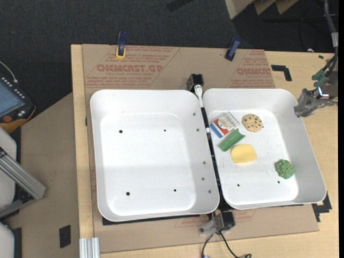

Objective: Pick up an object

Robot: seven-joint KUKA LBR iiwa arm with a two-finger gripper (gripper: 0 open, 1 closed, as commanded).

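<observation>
Tool (pixel 307 104) parked off the right bin's (pixel 269 97) far right corner, nothing in it that I can see.

Can't tell how far my grip is spread from this angle, it's just a grey lump by the rim. All the goodies sit in the right bin: cookie (pixel 252 122), a small packet (pixel 224 124) touching the green pod (pixel 230 140), yellow lump (pixel 243 154) just below, green broccoli bit (pixel 284 169) near the right wall. Left bin (pixel 145 152) sits alongside on the bench (pixel 177 63).

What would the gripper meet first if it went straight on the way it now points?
Likely the right bin's upper right rim. The gripper hangs just off that corner, apparently pointing down; depth is unclear, so it might land on the bench instead.
</observation>
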